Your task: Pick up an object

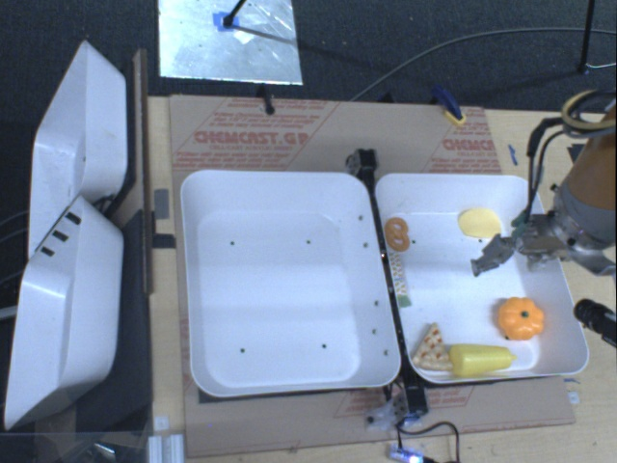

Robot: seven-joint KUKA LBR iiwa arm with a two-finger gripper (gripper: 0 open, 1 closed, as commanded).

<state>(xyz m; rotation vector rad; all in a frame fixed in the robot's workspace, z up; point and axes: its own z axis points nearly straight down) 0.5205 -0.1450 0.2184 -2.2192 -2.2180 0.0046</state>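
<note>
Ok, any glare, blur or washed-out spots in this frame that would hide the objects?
Camera view: the metal sheet above the bench glares brightly; the white bins are near blown-out, so their walls lose detail; the tool looks soft, slightly blurred; the orange pumpkin and yellow disc read clearly, with faint shadows.

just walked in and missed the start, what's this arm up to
The arm's gripper hangs over the right bin, nothing between its fingers as far as I can see. That bin holds a pale yellow disc, an orange pretzel, a small pumpkin, a pizza slice and a yellow corn-like piece. The disc lies closest to the gripper. No object has been picked up yet.
</note>
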